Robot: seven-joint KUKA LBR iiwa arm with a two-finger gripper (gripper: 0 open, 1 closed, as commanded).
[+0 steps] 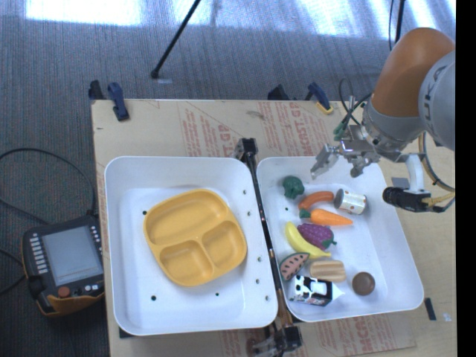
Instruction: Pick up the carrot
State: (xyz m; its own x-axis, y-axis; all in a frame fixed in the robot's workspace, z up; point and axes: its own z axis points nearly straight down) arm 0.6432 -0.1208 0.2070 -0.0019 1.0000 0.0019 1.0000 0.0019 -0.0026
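Well, the gripper point(341, 162) hung over the far edge of the right bin point(394, 236), fingers point(321, 162) spread apart with nothing between them. Below it, nearer the camera, the carrot point(331, 217) lay flat on the bin floor, long axis running roughly left to right across the view, its green-topped thick end to the left and its narrow tip pointing right, dipping slightly toward the camera. It sat well apart from the fingers. Just above it lay another orange, curved vegetable point(317, 198), and a small white can point(349, 201) on its side sat close to the carrot's tip. A broccoli piece point(292, 187) sat at the far left of that group. On the near side of the carrot were purple grapes point(316, 234) and a banana point(301, 242), then a watermelon slice point(294, 264), a bread roll point(328, 271), a milk carton point(311, 291) and a brown round piece point(363, 282). In the left bin point(126, 274) rested a yellow divided plate point(195, 236). Both bins sat on the tabletop point(186, 125).
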